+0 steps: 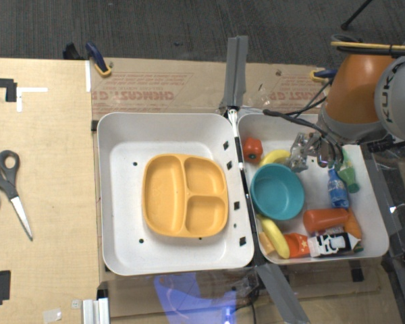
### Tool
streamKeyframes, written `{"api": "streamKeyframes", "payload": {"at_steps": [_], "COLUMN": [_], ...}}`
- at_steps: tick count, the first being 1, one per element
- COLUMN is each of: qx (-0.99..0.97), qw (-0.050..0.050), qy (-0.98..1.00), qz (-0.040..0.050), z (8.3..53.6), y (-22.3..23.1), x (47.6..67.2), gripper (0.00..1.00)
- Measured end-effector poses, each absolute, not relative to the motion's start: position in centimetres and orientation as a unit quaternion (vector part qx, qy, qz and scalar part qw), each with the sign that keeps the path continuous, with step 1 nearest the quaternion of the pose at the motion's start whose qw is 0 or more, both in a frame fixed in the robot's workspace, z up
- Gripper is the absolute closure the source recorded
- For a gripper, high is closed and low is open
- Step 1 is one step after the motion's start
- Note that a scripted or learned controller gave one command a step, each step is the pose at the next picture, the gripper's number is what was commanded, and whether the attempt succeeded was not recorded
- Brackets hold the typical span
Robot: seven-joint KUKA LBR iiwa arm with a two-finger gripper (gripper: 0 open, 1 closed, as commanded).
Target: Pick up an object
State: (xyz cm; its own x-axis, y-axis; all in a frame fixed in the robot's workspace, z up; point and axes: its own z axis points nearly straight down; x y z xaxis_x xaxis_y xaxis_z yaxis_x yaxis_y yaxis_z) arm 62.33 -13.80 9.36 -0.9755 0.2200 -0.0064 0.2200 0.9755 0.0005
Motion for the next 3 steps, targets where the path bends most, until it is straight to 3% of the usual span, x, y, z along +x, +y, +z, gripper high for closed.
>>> {"api": "streamKeyframes", "payload": {"at_steps": [1,2,3], "qx": [0.206,0.047,0.047], "qw": [0.002,0.003,0.003], "qy": [0.978,0.999,0.999], "qz": [-0.0001,-0.0009,-0.0008], "z": [9.3,11.7,11.7], "y": [-10.6,-22.3,-22.2], "x": [62.6,61.3,61.3], "gripper": [1.0,1.0,0.0]}}
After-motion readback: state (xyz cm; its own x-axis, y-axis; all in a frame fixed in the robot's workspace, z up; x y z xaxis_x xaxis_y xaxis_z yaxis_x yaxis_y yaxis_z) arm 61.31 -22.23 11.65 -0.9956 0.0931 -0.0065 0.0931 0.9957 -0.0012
